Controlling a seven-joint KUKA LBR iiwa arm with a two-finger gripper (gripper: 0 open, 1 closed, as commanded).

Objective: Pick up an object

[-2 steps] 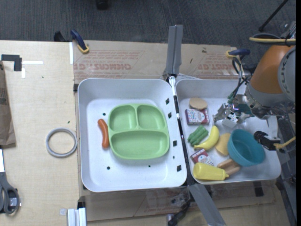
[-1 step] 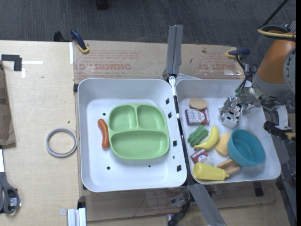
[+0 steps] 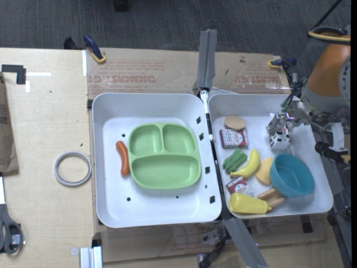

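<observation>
We are lowering gripper (image 3: 279, 128), grip state unclear, just above the blue bowl (image 3: 292, 175); we are aiming squarely at one item.

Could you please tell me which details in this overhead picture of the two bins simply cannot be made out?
- Two-finger gripper, camera view: too small and cluttered to judge its fingers.
- Small red packet: print too small to read.
- Tan sausage-shaped piece: partly covered by the blue bowl and yellow block.
- Grey arm with orange band: cut off by the right edge.
</observation>
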